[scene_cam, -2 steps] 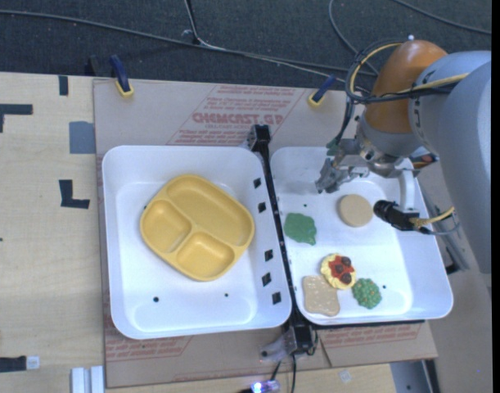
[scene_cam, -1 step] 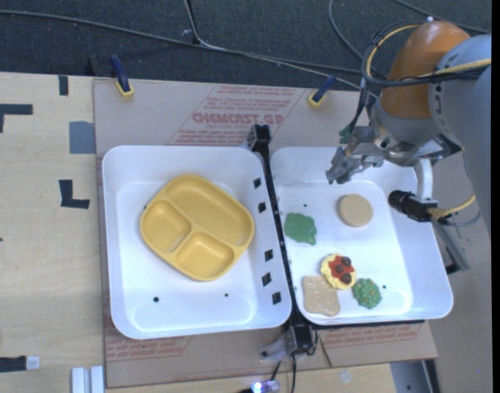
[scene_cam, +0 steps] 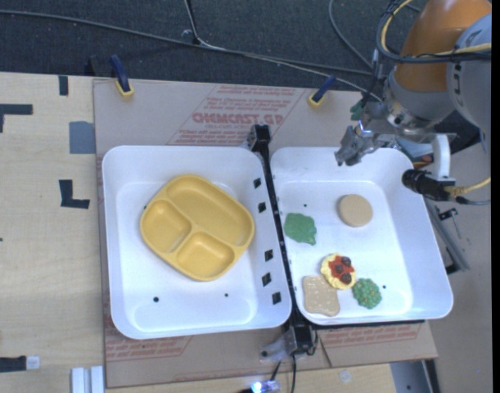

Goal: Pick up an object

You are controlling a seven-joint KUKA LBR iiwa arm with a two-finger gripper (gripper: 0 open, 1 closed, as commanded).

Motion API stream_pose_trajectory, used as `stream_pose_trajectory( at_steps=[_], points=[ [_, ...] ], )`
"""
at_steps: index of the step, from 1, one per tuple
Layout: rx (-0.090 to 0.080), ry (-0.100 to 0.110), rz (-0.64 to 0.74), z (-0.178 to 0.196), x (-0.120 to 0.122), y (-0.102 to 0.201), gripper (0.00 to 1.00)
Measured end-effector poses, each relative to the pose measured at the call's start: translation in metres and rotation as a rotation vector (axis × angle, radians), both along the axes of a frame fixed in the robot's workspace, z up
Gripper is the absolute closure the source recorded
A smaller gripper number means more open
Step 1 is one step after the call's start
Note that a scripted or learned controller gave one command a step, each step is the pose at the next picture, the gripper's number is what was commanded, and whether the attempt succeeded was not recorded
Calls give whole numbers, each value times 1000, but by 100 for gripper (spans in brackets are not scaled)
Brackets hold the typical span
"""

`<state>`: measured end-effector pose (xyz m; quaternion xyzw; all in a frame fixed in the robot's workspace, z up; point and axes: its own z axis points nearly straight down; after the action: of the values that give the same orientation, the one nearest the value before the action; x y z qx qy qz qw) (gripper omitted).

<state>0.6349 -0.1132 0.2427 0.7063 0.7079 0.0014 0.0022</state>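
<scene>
The right bin (scene_cam: 397,170) holds several small toy foods: a tan round cookie (scene_cam: 355,210), a green leafy piece (scene_cam: 300,228), a yellow piece with red topping (scene_cam: 340,271), a beige cracker (scene_cam: 320,295) and a green broccoli piece (scene_cam: 367,292). My gripper (scene_cam: 351,151) hangs over the bin's far edge, above and behind the cookie. Nothing shows between its dark fingertips. They sit close together and I cannot make out their state.
A yellow divided plate (scene_cam: 197,226) lies in the left bin (scene_cam: 123,178). Black clips run along the divider (scene_cam: 270,219) between the bins. The arm's orange band (scene_cam: 442,23) and cables fill the upper right. Two clamps (scene_cam: 121,80) hold the cardboard at the back.
</scene>
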Motion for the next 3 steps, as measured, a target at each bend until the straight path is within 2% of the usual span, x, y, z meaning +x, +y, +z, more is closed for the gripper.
stream_pose_trajectory(
  at_steps=[1, 3],
  points=[
    [0, 1, -1, 50, 1, 0, 100],
    [2, 7, 3, 44, -5, 103, 100]
  ],
)
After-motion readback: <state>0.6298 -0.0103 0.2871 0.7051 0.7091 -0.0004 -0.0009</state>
